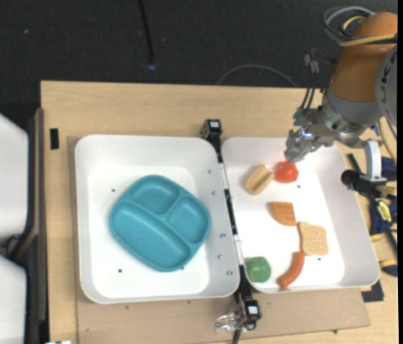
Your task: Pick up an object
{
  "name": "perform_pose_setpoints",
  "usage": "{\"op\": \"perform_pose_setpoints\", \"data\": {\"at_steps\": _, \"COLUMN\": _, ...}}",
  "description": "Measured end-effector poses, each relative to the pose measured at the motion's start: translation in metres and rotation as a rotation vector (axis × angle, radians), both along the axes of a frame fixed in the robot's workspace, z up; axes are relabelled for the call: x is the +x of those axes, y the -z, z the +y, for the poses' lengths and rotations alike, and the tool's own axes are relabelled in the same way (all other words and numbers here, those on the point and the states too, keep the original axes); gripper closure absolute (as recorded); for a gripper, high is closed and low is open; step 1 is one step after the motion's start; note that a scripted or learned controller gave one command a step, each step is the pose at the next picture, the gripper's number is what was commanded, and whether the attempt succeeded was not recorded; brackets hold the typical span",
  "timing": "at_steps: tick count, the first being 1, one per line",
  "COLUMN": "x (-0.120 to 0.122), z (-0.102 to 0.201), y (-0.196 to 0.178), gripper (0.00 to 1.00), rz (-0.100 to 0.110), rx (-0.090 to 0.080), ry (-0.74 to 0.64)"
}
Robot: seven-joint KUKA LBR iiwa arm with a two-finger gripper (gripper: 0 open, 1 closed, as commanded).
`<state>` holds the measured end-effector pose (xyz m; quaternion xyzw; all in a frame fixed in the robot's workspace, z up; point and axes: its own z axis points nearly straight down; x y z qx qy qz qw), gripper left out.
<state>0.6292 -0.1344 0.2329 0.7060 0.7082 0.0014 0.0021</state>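
Directly below tool (295, 149), red ball (285, 172), right bin (344, 264)

We're in a robotics lab: a plywood table (151, 106) on dark carpet carries two white bins (94, 192) clamped side by side. Cables (144, 20) trail across the floor, and toy food (258, 179) stands in for groceries.

my gripper (295, 151) hangs at the far side of the right bin (344, 264), just above a red tomato (285, 172). left of it lies a bread roll (258, 179); nearer sit an orange chip (283, 213), toast (313, 239), a sausage (291, 270) and a green piece (258, 268). the left bin (94, 264) holds a teal plate (159, 221).
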Motion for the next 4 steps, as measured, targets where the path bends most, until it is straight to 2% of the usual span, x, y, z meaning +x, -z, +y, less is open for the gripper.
{"op": "perform_pose_setpoints", "data": {"at_steps": 1, "x": -0.001, "z": 0.043, "y": -0.003, "gripper": 1.0, "rz": 0.004, "rx": 0.002, "ry": -0.002}}
{"op": "perform_pose_setpoints", "data": {"at_steps": 3, "x": 0.015, "z": 0.157, "y": 0.004, "gripper": 1.0, "rz": 0.003, "rx": 0.002, "ry": -0.005}}
{"op": "perform_pose_setpoints", "data": {"at_steps": 4, "x": 0.02, "z": 0.201, "y": -0.005, "gripper": 1.0, "rz": 0.002, "rx": 0.003, "ry": -0.004}}
